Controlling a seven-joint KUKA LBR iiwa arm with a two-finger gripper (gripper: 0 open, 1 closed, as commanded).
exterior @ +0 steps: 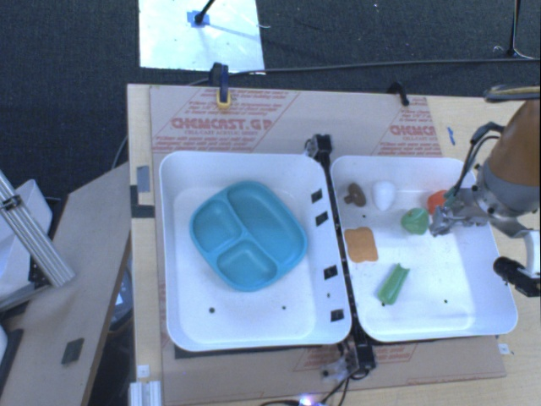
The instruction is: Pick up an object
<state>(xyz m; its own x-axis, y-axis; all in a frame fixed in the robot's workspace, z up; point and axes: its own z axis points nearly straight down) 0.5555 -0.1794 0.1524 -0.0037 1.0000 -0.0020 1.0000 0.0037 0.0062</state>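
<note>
**Gripper low in the right bin, beside the green and orange pieces**

The arm's two-finger gripper (441, 223) sits at the right of the frame, low over the right-hand shallow white bin (473, 315); whether it is spread or pressed together cannot be told, since the metal tip is small and blurred. The grey arm (516, 163) with its orange band rises from it toward the right edge.

Just left of the gripper tip lies one rounded green object (414, 221), very near or touching it; contact cannot be judged. Just above the tip, one small orange-red object (436, 200) shows partly behind the gripper body. Nothing can be seen clamped in the gripper.

Further left in the same bin are four more single items: one white egg-shaped object (384, 194) in the upper middle, one small brown lumpy object (356, 195) beside it near the bin's left wall, one flat orange square piece (361, 244) below that, and one elongated green object (392, 283) lying tilted toward the lower middle. That makes six objects in the right bin.

The left-hand shallow white bin (194, 315), in the centre of the frame, holds one light-blue plastic plate with three compartments (248, 235). The two bins touch along a black-clipped seam and rest on one tan board (254, 117).
</note>
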